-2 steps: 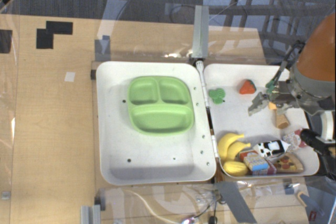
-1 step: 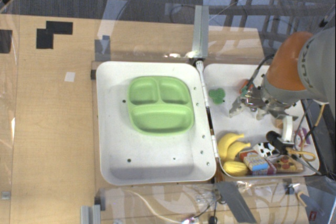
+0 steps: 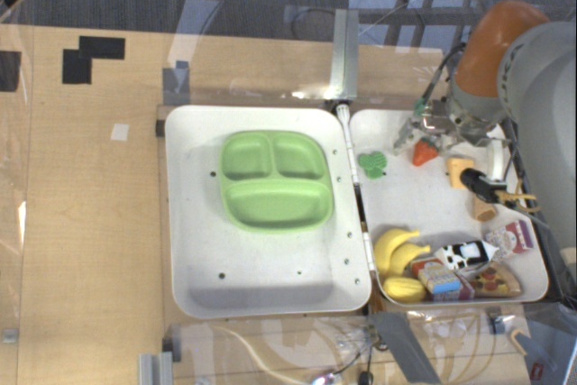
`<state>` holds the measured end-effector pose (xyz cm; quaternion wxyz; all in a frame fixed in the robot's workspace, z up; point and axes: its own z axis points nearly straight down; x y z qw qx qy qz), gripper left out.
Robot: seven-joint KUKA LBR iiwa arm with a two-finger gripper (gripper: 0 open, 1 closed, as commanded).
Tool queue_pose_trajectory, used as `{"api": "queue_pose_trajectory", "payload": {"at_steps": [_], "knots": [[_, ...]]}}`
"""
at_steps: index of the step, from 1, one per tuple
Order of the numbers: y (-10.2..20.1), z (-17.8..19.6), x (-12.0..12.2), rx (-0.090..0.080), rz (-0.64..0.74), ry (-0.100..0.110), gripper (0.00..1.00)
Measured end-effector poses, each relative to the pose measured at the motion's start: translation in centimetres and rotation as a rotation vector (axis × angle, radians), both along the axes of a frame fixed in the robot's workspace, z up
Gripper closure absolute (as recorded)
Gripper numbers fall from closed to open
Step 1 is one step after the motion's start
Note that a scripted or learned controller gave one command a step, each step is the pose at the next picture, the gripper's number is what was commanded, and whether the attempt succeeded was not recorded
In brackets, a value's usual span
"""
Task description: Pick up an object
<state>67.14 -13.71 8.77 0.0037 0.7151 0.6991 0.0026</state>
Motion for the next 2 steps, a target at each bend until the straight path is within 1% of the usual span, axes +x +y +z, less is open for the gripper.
{"api": "queue_pose_trajectory", "payload": {"at_steps": [1, 2], "knots": [[0.2, 1.4, 0.3, -0.001, 0.008, -0.008, 1.00], [9.1, 10.9, -0.1, 0.002, 0.086, 0.000, 1.00]]}}
